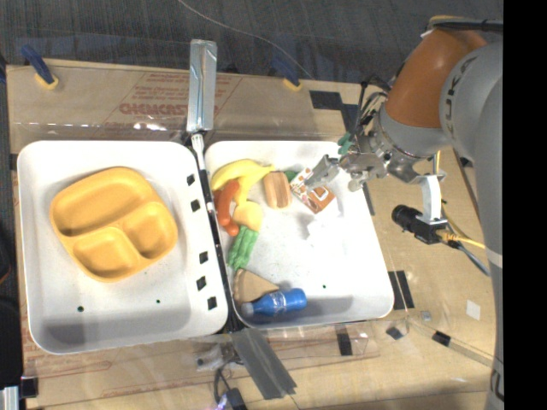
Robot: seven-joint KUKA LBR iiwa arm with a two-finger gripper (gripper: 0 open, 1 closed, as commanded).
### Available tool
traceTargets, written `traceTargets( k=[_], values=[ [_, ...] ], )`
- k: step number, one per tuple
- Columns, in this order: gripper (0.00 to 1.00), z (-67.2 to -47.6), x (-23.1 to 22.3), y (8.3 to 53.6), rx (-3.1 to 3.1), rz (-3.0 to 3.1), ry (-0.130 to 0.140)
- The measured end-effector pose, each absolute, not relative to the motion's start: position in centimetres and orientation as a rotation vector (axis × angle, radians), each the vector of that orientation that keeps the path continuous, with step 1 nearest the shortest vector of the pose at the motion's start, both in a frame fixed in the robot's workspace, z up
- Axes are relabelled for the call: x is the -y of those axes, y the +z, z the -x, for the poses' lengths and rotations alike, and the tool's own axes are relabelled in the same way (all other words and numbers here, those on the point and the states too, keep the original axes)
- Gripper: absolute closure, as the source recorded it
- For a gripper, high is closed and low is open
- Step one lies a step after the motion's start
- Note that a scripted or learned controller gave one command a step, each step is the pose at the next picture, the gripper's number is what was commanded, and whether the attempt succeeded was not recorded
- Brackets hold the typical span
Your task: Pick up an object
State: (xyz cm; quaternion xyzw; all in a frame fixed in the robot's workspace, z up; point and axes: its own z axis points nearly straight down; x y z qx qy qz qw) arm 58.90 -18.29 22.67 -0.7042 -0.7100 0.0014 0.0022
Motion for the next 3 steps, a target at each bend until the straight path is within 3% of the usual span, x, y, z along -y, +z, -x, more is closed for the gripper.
traceTargets(
  k=[1,3],
  values=[
    [0.0,-61.3,18.2,12.0,2.18,2.296,-0.022],
    [0.0,-64.8,17.3,11.3,2.101,2.376,-0.017]
  ],
)
